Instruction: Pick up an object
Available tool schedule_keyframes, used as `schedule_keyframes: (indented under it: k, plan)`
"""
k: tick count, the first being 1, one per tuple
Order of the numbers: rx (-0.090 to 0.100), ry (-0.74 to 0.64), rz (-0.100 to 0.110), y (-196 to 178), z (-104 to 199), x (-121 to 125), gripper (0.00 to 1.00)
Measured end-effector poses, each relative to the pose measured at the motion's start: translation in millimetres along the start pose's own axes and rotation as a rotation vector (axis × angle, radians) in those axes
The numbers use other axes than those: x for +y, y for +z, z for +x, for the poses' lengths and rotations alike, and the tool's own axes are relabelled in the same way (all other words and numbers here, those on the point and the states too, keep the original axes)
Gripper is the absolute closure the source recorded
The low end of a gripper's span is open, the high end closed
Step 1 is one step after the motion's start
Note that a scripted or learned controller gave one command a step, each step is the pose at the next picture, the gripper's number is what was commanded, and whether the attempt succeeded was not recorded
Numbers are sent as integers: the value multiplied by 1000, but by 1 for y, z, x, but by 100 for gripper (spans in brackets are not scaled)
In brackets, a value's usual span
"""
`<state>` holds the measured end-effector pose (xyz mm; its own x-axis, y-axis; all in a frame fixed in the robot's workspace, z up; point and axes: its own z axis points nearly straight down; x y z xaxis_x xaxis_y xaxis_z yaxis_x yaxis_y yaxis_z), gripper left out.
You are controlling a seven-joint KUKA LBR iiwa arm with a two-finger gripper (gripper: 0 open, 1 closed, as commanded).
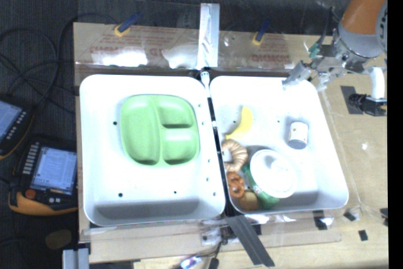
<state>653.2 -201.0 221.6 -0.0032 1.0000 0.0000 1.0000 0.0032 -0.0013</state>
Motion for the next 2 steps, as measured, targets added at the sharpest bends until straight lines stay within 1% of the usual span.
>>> schedule_keyframes:
  k: [1, 2]
  plan:
    - [-2, 72, 2, 69, -22, -55, 0]
    - [0, 91, 0, 57, 7, -37, 0]
